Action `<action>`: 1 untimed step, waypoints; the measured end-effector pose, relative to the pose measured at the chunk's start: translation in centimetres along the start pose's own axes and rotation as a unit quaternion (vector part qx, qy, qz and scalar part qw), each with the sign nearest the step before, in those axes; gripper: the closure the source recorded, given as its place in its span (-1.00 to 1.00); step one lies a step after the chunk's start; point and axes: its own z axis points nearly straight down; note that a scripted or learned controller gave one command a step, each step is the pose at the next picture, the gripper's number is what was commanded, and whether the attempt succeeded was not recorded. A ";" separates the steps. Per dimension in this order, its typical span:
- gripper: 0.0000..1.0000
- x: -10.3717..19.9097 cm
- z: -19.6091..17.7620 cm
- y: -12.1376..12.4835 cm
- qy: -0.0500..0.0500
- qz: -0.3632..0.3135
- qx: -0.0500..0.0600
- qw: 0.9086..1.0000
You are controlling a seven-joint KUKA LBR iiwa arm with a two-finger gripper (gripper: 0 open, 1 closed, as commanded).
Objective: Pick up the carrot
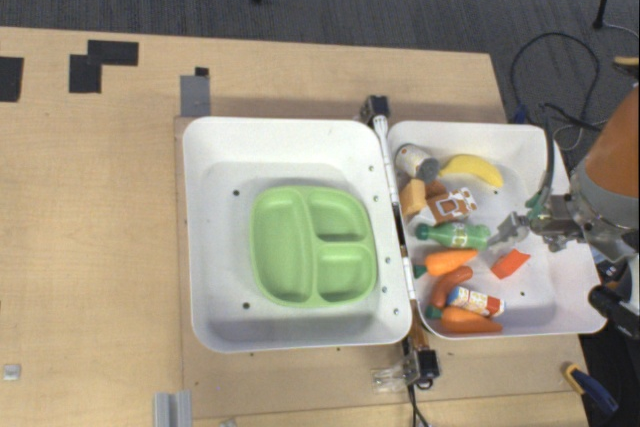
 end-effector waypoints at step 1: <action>-1.00 4.9 10.8 4.4 0.001 0.044 -0.003 0.999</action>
